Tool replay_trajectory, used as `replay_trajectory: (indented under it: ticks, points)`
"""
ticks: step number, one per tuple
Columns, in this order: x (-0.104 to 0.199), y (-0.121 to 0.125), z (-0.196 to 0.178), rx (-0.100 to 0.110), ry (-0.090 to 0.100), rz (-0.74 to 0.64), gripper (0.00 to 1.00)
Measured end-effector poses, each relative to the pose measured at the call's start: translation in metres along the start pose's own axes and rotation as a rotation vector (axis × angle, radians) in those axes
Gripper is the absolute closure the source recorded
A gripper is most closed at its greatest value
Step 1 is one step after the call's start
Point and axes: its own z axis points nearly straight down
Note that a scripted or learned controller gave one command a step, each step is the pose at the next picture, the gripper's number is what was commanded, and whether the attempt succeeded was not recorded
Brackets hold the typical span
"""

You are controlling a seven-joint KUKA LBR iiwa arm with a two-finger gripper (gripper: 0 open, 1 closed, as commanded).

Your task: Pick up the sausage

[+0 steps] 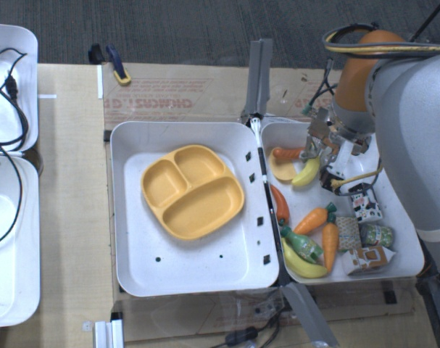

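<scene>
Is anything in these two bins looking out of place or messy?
Nothing looks spilled or broken. The yellow divided plate sits askew in the left bin, and the toy food in the right bin is jumbled, a sausage lying against the divider.

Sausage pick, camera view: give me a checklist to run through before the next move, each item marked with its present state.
1. Sausage located: ok, a reddish piece at the far end of the right bin, beside a banana.
2. Tool near target: ok, it is right next to the sausage and banana.
3. Sausage held: not ok, nothing visible between the tool's fingers.
4. Finger opening: cannot tell, the wrist hides it.
5. Clutter at target: not ok, the banana lies touching or nearly touching the sausage.
6. Left bin contents: ok, the yellow divided plate sits apart from the pick.
</scene>
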Motion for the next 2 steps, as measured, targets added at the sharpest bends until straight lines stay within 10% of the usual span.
replay_trajectory:
  ticks: [1,2]
  points:
    - [-0.0036,-0.0021,0.0019,0.014,-0.006,0.003,0.00]
    - [0.0014,-0.0045,0.0077,0.018,-0.002,0.123,0.00]
